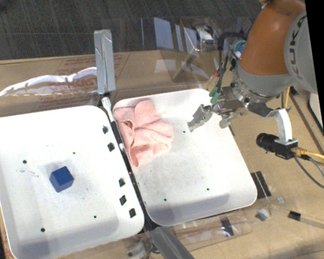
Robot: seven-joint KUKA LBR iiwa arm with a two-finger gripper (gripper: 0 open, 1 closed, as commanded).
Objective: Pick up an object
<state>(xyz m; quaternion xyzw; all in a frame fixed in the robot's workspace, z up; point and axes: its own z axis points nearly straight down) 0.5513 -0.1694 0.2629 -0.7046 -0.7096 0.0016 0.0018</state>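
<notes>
A crumpled pink cloth [144, 131] lies in the right bin [220, 198], at its far left corner against the divider. A small blue cube [62, 178] sits in the left bin [21, 237], left of centre. My gripper [208, 122] hangs over the right bin's far right part, to the right of the cloth and apart from it. Its fingers [195, 119] are open with nothing between them.
The arm's grey and orange body [270, 43] reaches in from the right over the bin's far right corner. A metal divider strip [120, 162] runs between the two bins. Clamps and brackets [168, 248] line the front edge of the bench.
</notes>
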